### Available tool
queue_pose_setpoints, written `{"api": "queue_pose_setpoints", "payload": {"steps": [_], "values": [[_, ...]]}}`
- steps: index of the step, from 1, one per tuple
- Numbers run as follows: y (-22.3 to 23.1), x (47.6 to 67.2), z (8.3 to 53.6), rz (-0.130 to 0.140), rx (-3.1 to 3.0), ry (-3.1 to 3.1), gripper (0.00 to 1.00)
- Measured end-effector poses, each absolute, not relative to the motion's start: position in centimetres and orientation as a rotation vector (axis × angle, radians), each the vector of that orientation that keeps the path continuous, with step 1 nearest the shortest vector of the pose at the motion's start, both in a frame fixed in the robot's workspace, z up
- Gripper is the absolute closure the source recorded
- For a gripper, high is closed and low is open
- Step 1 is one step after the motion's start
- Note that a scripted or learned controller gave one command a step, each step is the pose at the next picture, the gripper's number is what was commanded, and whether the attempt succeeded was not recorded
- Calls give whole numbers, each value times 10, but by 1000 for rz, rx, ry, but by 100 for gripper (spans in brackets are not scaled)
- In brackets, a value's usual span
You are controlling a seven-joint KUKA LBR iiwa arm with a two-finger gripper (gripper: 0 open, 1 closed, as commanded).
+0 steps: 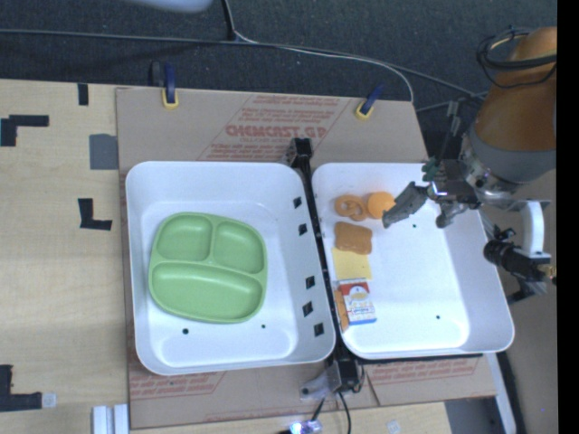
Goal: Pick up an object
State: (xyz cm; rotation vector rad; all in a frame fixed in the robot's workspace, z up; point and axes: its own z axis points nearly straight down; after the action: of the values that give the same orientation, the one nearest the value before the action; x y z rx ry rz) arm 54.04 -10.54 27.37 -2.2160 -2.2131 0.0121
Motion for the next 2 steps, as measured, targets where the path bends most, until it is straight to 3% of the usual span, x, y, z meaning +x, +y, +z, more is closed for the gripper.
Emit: {"api": "queue_pose_setpoints", "payload": {"steps": [1, 2], "values": [[-105, 542, 279, 2, -2219, -2222, 0], [-103, 546, 236, 5, -2218, -2220, 0]]}}
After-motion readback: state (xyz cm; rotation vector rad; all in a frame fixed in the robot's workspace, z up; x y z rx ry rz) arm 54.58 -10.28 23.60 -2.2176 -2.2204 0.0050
